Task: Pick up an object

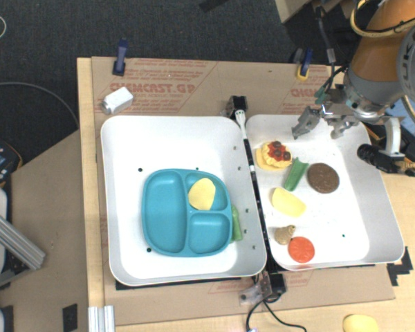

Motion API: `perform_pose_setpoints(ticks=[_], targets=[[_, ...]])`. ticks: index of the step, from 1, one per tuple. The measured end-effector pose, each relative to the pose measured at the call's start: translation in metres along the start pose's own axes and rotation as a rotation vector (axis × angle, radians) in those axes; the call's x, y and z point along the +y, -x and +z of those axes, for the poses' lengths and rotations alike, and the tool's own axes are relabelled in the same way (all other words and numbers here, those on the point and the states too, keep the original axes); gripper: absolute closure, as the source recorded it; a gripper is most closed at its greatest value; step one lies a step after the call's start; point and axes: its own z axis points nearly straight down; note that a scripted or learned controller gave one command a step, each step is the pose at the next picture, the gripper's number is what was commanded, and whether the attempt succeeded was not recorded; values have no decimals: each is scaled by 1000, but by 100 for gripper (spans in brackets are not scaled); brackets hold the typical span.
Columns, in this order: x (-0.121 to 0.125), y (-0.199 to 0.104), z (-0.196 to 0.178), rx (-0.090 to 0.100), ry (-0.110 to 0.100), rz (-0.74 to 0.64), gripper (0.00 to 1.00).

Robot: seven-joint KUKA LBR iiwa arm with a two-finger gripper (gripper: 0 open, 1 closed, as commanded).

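Gripper (323, 124): fingers spread, nothing between them, poised over the far end of the right bin (380, 216). Right bin contents (all apart from the gripper): tart with red topping (273, 155), green pepper (295, 173), brown disc (323, 178), yellow wedge (288, 202), tan shell-like piece (285, 235), red disc (301, 249). Left bin (124, 151): teal divided plate (185, 211) bearing a yellow piece (202, 194) in its upper right compartment; green strip (236, 223) against the plate's right edge.

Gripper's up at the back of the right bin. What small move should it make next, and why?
Probably ease the gripper toward the bin's front and down over the little pizza. The gripper hovers open above the right bin near its back rim with nothing between its fingers, and the pizza is the closest item, though the green piece lies close beside it.
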Motion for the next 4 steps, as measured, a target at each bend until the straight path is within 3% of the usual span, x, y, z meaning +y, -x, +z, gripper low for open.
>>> perform_pose_setpoints(ticks=[1,2,3,4], targets=[[-74,-5,48,3,-10,3,0],[-91,79,-64,-9,13,7,0],[-146,12,59,7,-14,-2,0],[-77,-6,102,-3,6,-5,0]])
